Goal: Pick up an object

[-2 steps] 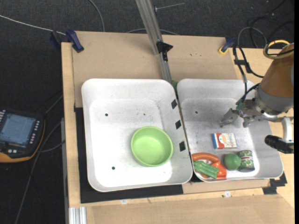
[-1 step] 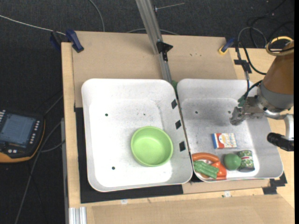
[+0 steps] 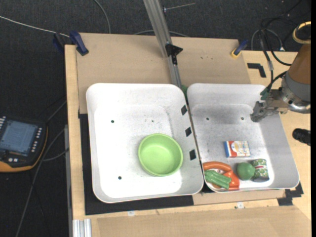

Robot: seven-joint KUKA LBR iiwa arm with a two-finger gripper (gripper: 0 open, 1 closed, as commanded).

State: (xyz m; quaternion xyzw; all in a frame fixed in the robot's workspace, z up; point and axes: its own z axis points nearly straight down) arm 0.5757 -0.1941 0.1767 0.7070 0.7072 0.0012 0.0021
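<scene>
My gripper (image 3: pixel 257 113) hangs over the upper right part of the right bin (image 3: pixel 217 107), with nothing visible between its fingers. Well below it, near that bin's front, lie a small white box with red and blue print (image 3: pixel 237 148), a green ball-like object (image 3: pixel 244 170), a dark green can (image 3: pixel 260 170), and an orange and green toy vegetable piece (image 3: pixel 217 176) on a small plate. A light green bowl (image 3: pixel 160 154) sits in the left bin (image 3: pixel 108 107) near its right side.
A metal pole (image 3: pixel 160 28) runs from the top down to the seam between the bins. Blue clamps (image 3: pixel 79 43) hold the bench corners. A handheld pendant (image 3: pixel 19 142) lies off the bench at left. Cables trail at the top right.
</scene>
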